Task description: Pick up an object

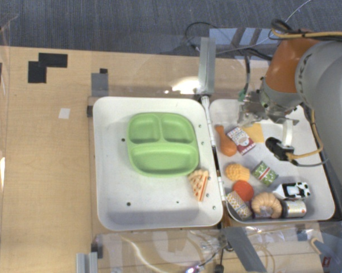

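While the grey arm with its orange band (307, 67) leans over the right white bin (324, 206), its end effector (251, 111) hangs at the bin's far edge, grip state unclear, just above a yellow wedge (255, 132). A green compartment plate (161, 143) lies in the left white bin (111, 181).

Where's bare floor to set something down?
Left bin: open floor left of and below the green plate, up to the waffle piece. Right bin: toys crowd the bottom; a gap lies between the green carton and the right wall.
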Available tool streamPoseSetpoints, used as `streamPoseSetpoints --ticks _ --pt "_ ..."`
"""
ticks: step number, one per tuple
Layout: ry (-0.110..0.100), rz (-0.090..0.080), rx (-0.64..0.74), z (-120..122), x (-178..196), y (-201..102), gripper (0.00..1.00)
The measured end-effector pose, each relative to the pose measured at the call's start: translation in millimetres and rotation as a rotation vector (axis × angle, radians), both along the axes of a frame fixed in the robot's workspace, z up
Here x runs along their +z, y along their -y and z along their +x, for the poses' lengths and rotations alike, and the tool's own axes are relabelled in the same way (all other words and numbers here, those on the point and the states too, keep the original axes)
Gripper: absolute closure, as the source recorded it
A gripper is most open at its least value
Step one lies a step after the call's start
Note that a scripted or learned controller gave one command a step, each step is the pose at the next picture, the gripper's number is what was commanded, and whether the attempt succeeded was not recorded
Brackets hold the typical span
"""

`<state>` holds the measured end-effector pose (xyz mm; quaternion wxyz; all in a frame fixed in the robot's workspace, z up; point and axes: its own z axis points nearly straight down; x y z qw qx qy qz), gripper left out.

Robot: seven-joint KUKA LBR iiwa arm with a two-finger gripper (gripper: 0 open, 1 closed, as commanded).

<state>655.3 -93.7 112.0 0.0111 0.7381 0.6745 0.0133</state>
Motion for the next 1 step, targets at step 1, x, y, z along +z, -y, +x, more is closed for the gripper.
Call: streamPoseSetpoints --ticks 1 --pt "-0.005 -0.012 0.038 -72.8 -13.1 77.7 1.00"
